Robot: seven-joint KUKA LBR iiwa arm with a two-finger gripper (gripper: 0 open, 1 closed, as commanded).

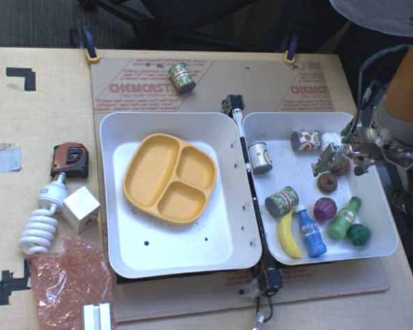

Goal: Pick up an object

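Gripper low over right bin, just above brown donut. Finger state: cannot tell (dark clutter hides it). Best approach: centre on donut, descend straight, avoid nudging purple ball nearby.
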